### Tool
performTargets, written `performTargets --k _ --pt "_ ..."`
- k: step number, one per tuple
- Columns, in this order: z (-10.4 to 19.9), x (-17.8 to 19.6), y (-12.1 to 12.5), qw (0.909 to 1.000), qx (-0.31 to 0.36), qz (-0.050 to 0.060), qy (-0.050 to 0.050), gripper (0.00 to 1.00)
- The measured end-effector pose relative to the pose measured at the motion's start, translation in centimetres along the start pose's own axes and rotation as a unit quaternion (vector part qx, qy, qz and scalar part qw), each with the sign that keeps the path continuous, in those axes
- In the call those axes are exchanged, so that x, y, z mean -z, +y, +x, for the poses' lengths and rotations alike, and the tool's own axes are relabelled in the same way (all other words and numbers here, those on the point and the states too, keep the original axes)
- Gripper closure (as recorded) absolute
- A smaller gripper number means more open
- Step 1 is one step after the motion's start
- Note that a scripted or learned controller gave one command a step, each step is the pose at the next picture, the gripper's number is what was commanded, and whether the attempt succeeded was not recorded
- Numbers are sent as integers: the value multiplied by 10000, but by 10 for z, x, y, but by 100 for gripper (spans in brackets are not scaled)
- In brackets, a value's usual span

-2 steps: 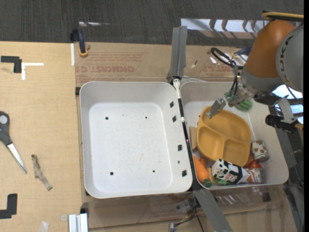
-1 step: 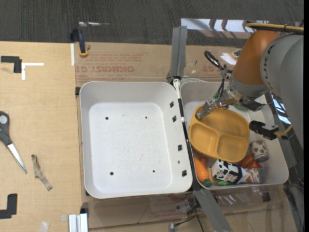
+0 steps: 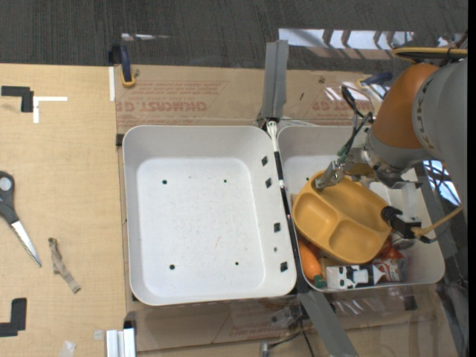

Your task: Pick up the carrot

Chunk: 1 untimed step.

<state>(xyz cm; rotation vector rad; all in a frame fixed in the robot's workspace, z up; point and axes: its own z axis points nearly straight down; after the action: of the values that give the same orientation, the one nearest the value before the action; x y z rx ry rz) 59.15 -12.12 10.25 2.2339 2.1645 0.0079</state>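
Observation:
The carrot (image 3: 308, 261) is orange with a green end and lies at the near left corner of the right bin (image 3: 297, 149). It is partly tucked under a yellow divided plate (image 3: 342, 218), which rests tilted over the other items. My gripper (image 3: 329, 178) is at the plate's far rim, well behind the carrot and apart from it. The plate hides how much of the carrot extends beneath it.
A black-and-white carton (image 3: 349, 276) and a red packet (image 3: 388, 262) lie by the right bin's near wall, beside the carrot. The left bin (image 3: 134, 199) stands alongside. Scissors (image 3: 13, 218) and a small scrap (image 3: 63, 265) lie on the bench at left.

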Motion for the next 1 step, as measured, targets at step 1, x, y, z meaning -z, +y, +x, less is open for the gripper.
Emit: performTargets --k 1 --pt "4 -1 8 9990 -450 32 -41 0"
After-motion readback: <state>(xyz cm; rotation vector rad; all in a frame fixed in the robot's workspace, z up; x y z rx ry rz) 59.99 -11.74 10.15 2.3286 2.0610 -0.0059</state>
